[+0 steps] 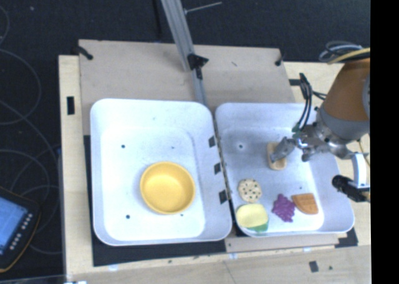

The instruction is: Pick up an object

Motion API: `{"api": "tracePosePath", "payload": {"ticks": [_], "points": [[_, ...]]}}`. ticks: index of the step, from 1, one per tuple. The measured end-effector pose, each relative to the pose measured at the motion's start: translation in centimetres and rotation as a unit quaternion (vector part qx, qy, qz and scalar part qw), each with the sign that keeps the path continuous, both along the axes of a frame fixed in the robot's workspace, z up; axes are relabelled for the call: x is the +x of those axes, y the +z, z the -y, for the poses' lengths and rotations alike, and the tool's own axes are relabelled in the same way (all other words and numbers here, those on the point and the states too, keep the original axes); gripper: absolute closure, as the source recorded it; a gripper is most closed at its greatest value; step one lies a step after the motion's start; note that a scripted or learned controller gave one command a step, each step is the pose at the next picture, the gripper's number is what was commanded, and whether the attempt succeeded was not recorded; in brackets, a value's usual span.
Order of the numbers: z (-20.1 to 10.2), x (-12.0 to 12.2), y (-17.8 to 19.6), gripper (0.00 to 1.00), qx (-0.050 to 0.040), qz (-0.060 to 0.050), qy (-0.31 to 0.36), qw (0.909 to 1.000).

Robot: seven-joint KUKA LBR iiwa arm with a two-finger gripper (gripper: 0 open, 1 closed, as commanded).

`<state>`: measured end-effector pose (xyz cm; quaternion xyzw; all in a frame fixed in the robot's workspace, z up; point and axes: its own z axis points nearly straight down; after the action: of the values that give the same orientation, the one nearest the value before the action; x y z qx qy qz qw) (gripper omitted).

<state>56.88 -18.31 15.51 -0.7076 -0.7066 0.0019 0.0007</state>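
Touching tan piece (277, 155): pincer (282, 150).

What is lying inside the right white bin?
The right bin holds a cookie, purple grapes, an orange piece, a yellow-green item and a tan item partly covered by the gripper.

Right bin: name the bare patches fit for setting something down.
Free: the right bin floor's far-left stretch, beyond the cookie and left of the gripper. Crowded: the near edge, with the yellow-green piece, purple grapes and orange piece.
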Motion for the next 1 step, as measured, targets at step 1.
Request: {"api": "tracePosePath", "payload": {"ticks": [1], "points": [[0.08,0.22,1.41,1.00,0.0000,0.004,-0.002,1.0000]]}}
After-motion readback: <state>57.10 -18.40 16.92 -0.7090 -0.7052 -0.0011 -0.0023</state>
